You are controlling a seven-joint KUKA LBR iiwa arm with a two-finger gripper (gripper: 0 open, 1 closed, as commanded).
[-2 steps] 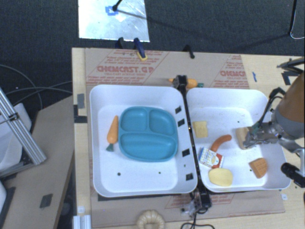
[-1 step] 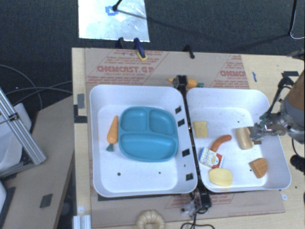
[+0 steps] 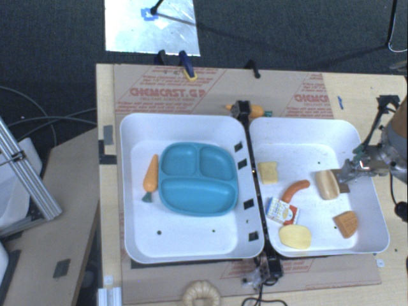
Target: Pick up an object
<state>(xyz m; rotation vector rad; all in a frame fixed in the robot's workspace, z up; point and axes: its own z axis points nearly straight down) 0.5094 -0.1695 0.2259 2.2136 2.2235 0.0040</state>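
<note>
Two white bins sit side by side on the tabletop (image 3: 210, 91). At frame left, the left bin (image 3: 137, 190) holds a blue divided plate (image 3: 197, 178) with a toy carrot (image 3: 150, 173) just beside it. The right bin (image 3: 306, 136) holds a cracker (image 3: 268, 171), sausage (image 3: 296, 190), bread roll (image 3: 327, 185), small packet (image 3: 282, 211), yellow piece (image 3: 295, 236) and toast-like piece (image 3: 346, 223). The pincer (image 3: 349, 174), at right, touches the roll's edge; whether it is spread or pressed together cannot be told.
</note>
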